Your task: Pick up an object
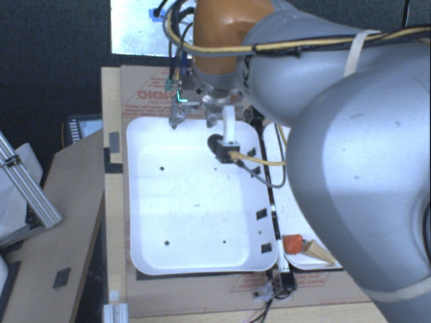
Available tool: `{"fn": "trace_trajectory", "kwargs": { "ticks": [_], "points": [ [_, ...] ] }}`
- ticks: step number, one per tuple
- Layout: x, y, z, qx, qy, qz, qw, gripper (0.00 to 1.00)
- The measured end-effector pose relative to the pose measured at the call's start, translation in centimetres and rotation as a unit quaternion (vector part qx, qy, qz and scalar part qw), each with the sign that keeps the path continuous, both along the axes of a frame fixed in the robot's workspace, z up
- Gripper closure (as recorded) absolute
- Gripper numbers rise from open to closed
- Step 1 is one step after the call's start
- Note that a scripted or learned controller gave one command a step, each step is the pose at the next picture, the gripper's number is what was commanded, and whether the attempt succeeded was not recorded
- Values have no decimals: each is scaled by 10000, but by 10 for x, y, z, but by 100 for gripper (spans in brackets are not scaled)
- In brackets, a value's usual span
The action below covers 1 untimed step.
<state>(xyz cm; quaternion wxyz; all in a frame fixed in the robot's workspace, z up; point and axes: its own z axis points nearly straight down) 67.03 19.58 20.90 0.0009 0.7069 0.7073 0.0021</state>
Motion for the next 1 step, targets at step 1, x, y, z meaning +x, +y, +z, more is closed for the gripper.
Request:
{"fn": "trace_trajectory", "kwargs": {
  "ticks": [1],
  "points": [
    [-26, -92, -41, -29, 49, -37, 10000, 0]
  ]
}}
